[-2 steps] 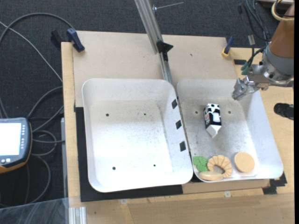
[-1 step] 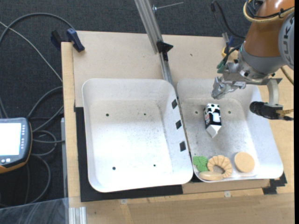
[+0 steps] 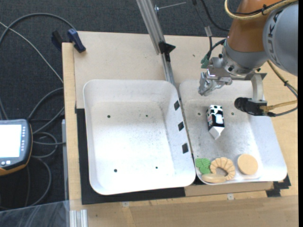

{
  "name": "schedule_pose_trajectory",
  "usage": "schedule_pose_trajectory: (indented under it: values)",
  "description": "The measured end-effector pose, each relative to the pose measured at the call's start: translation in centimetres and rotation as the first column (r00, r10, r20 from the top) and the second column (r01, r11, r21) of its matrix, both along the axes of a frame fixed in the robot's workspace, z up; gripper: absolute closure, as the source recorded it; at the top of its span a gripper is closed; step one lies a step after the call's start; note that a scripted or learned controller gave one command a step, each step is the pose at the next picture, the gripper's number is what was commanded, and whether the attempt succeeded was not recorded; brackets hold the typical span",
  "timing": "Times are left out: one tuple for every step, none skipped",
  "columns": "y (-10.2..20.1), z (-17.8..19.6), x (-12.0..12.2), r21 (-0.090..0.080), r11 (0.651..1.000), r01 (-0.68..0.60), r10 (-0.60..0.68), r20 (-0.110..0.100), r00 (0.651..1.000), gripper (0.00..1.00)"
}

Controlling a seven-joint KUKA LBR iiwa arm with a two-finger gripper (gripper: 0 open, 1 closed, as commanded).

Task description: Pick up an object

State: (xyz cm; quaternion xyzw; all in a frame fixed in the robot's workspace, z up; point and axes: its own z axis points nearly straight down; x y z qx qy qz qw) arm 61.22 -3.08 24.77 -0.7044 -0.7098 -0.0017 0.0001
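Observation:
My gripper hangs over the far left part of the right bin, under the orange wrist band. A small black-and-white milk carton lies on the bin floor just in front of the gripper, apart from it. Along the bin's near edge sit a green leafy piece, a tan ridged pastry and a round tan biscuit. I see nothing hanging from the gripper.
The left bin lies beside the right one, with a divider bearing black marks between them. A metal pole slants up behind the bins. A black cable fitting juts from the arm over the right bin.

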Motion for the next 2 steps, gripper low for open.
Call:
schedule_pose_trajectory:
  values:
    - [6.3,-1.0,1.0,0.0,1.0,0.0,0.0,-0.001,1.0,1.0]
    - [11.0,-1.6,2.3,0.0,1.0,0.001,-0.001,-0.001,1.0,1.0]
